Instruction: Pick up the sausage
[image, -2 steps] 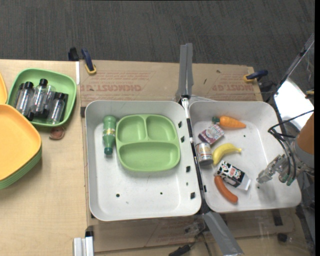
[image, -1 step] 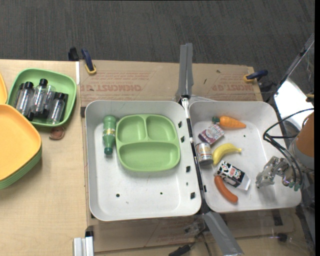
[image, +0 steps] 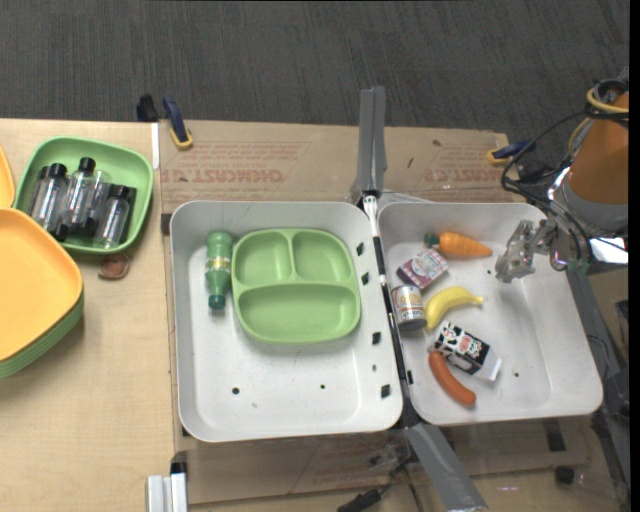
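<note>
The sausage is a red-orange link lying near the front of the right bin, just below a black and white milk carton. My gripper hangs over the upper right part of that bin, to the right of the carrot and well away from the sausage. Nothing shows between its fingers.
In the right bin also lie a banana, a small can and a purple packet. The left bin holds a green divided plate and a green bottle. Orange plates and a green tray of bottles sit at far left.
</note>
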